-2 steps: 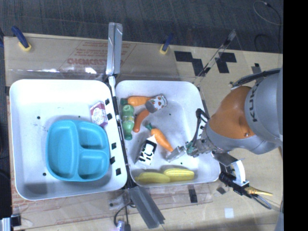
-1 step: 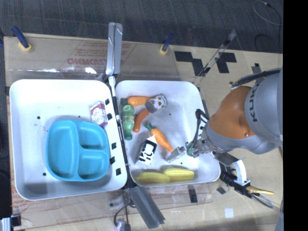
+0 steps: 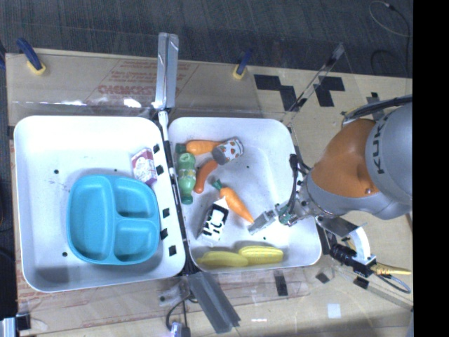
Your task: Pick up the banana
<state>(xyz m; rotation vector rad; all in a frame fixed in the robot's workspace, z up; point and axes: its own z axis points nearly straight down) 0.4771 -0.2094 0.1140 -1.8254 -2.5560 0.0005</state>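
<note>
Banana [image 3: 240,256] lies flat along the near wall of the right bin [image 3: 303,257], a second yellow piece end to end with it. Gripper [image 3: 267,220] hovers just above and right of the banana, apart from it; jaw spread cannot be told. Carrot [image 3: 236,202] just above the banana, black-and-white carton [image 3: 215,222] beside it

A robotics lab is suggested; two white bins [image 3: 28,209] are fixed on a cardboard-covered table [image 3: 210,83] held by blue clamps [image 3: 31,56]; toy food is laid out; a KUKA arm [image 3: 365,167] and loose cables [image 3: 389,9] are seen.
</note>
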